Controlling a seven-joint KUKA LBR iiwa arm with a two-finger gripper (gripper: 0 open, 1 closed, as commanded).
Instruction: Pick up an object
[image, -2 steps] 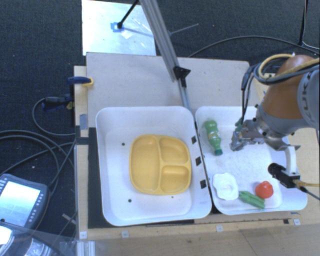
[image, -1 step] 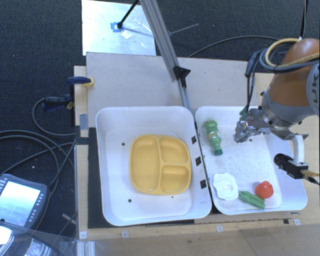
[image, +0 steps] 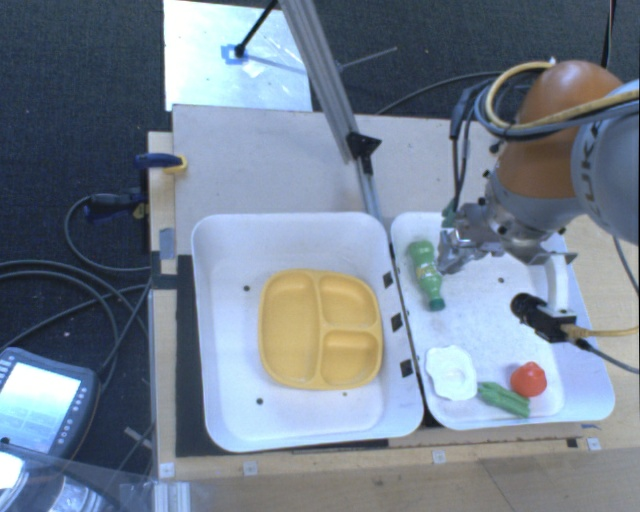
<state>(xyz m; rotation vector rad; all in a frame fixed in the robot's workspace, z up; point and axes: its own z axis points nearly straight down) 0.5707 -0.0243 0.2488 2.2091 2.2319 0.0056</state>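
Beside the green bottle (image: 425, 272) — fingers (image: 449, 252), grip unreadable.

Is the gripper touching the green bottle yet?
Cannot tell. In the camera view the gripper sits right beside the green bottle in the right bin, with no plain gap or contact showing.

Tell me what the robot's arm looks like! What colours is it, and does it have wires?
The arm is grey, with a big rounded orange band above the wrist. Yellow and black cables loop around the orange part. At the end sits a silvery metal gripper. A black plug with a yellow wire hangs nearby.
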